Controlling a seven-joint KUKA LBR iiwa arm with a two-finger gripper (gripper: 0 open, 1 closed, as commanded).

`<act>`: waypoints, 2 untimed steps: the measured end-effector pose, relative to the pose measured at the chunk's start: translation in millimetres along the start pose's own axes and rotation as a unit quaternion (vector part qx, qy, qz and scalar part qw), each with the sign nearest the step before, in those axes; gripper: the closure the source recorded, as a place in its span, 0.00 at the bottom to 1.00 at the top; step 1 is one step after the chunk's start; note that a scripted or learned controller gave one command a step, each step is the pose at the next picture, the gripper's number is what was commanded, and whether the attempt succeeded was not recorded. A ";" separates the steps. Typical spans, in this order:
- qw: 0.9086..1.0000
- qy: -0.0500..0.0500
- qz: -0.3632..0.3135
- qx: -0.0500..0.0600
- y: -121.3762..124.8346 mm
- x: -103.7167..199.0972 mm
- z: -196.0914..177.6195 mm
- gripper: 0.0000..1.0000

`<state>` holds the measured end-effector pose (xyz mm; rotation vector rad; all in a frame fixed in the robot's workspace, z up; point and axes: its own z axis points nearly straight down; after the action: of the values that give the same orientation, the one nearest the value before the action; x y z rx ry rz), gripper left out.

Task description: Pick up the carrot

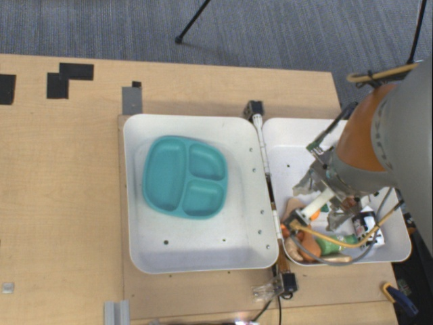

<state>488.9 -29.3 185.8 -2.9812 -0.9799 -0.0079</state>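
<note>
The robot arm (379,141) is reaching down into the right bin (284,154), beside the bin holding a teal plate (184,176); its claw's state is impossible to tell among cluttered objects.

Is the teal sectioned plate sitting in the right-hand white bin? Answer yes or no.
No, the teal sectioned plate lies in the left white bin, apart from the arm.

Light wooden bench (61,202) bearing two shallow white bins side by side

The left white bin (237,249) and the right white bin (287,137) touch along their inner edges, held by black clamps at the far (254,108) and near (287,282) ends of the seam. Black tape patches (69,78) mark the bench's far left, and a grey metal bracket (132,99) stands just beyond the left bin's far corner.
</note>
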 end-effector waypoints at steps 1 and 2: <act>0.998 0.001 -0.058 -0.009 63.3 -43.2 82.2 0.00; 0.999 0.010 0.043 -0.017 52.3 -26.8 90.2 0.00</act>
<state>498.7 -86.9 95.3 -3.0453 -0.8574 -0.0548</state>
